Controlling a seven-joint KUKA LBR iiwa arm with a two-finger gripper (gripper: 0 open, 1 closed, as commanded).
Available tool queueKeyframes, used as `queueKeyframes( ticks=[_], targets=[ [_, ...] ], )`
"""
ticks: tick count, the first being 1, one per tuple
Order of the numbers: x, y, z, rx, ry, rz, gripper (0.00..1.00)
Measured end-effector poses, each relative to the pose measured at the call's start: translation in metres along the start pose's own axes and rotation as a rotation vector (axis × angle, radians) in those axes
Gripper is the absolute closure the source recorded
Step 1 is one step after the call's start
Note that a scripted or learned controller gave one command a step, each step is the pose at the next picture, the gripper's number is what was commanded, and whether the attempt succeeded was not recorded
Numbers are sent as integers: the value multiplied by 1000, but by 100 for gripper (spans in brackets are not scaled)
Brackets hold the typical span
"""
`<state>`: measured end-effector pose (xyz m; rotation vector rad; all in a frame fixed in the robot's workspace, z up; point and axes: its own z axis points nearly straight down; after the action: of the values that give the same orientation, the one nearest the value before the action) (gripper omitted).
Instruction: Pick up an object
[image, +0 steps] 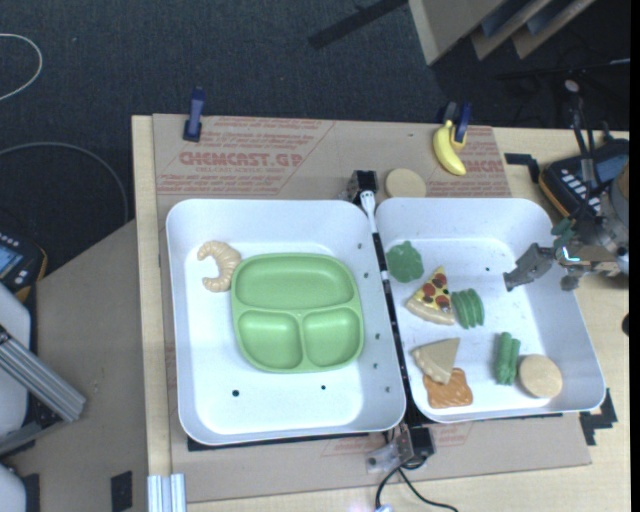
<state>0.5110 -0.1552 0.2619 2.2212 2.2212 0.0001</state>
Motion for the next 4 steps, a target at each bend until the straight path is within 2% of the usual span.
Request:
queueKeyframes(
  ticks=[1,2,3,4],
  targets=[
    [8,-34,151,8,4,2,0],
    [7,-32,135,-2,-1,2,100],
    [-31,-32,179,3,1,2,100],
    [60,-31,176,-3,-5,-4,100]
  ],
)
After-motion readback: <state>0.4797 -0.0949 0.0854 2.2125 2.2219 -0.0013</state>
